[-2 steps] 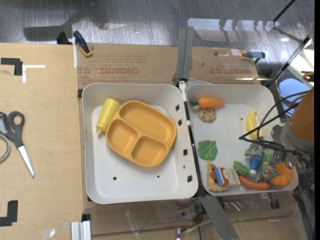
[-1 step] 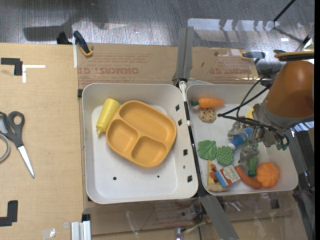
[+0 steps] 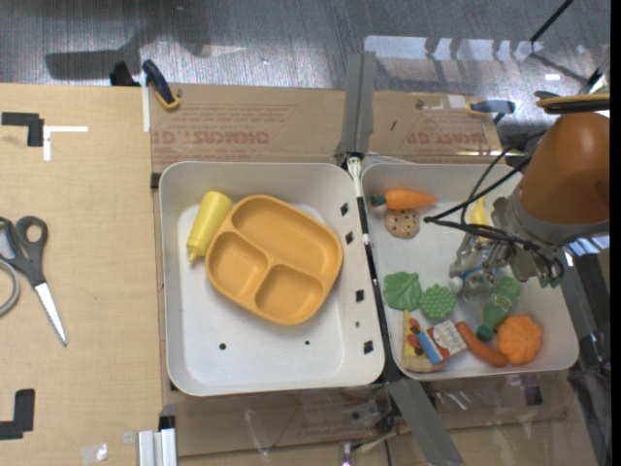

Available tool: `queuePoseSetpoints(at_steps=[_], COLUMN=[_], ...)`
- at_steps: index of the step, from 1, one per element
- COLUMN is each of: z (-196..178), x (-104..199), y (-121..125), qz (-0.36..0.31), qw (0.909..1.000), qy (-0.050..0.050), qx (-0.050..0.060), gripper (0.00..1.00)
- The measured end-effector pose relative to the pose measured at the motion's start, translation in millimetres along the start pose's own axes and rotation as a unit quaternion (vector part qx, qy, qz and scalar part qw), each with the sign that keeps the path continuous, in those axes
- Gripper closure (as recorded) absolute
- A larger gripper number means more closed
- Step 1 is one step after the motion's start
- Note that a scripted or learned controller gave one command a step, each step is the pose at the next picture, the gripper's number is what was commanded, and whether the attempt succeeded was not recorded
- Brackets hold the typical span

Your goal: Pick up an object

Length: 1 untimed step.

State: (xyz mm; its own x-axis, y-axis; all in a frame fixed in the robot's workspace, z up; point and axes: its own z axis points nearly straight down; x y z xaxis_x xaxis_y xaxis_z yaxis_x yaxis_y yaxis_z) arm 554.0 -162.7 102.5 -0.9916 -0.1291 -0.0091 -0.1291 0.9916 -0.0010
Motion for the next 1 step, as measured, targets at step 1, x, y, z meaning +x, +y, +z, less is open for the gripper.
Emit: queuePoseSetpoints(at_steps=[1], z=[9.9], x=[-58.4], y=[23.8], qz=[0.019], qw=[0.9998], qy=[0.002], qx=[0.0], gripper=[1.0])
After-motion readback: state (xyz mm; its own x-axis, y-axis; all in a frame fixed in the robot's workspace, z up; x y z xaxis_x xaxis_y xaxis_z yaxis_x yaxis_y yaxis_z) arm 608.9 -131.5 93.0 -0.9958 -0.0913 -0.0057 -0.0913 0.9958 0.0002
